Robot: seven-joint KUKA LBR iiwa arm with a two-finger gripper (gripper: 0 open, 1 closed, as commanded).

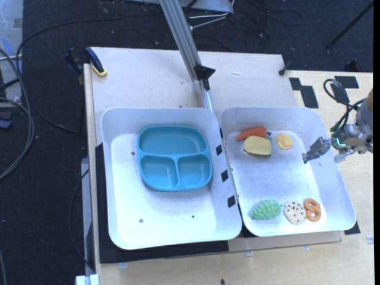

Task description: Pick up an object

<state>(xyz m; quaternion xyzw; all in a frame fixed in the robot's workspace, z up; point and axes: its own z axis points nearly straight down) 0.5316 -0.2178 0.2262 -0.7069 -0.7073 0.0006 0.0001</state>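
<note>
The right bin (332,177) holds small toy foods. A red-orange piece (252,133) lies against a yellow wedge (258,146) at the back, with a small yellow item (285,141) beside them. Along the front sit a green bunch (265,209), a speckled cookie (294,212) and an orange pretzel (312,209). My gripper (328,152) hovers over the bin's right rim, right of the small yellow item and apart from every food. It is open, with nothing between its fingers.
The left bin (119,218) holds a blue divided plate (175,157). A slanted metal pole (181,31) rises from the clamp between the two bins at the back. Cables trail on the bench at the far right (335,91).
</note>
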